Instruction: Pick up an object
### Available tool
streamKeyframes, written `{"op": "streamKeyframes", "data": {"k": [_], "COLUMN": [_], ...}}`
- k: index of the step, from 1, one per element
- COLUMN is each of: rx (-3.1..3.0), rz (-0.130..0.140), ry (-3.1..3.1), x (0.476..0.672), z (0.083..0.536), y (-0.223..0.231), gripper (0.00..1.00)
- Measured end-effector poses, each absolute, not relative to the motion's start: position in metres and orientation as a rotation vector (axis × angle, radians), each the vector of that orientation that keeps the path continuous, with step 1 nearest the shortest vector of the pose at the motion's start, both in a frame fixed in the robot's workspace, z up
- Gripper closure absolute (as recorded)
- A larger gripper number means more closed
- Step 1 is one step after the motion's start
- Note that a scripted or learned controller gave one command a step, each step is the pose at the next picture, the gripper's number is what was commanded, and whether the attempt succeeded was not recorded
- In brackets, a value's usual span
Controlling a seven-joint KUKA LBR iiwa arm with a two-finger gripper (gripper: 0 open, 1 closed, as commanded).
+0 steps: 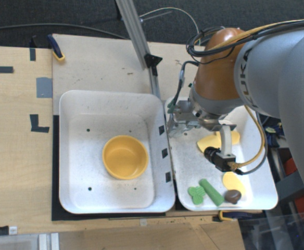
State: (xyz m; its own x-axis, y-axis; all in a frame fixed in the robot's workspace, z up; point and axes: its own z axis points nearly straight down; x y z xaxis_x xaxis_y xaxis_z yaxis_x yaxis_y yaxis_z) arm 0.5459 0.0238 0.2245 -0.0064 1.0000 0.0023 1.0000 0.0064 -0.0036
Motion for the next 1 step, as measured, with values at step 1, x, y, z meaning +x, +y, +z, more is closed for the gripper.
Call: {"op": "streamKeyframes", "data": {"k": [1], "rx": [-2.211], "rz": [0.001], "ry": [-2.226], "x": [0.5196], "z": [0.2356], "y": [0.0697], "gripper": [1.0]}}
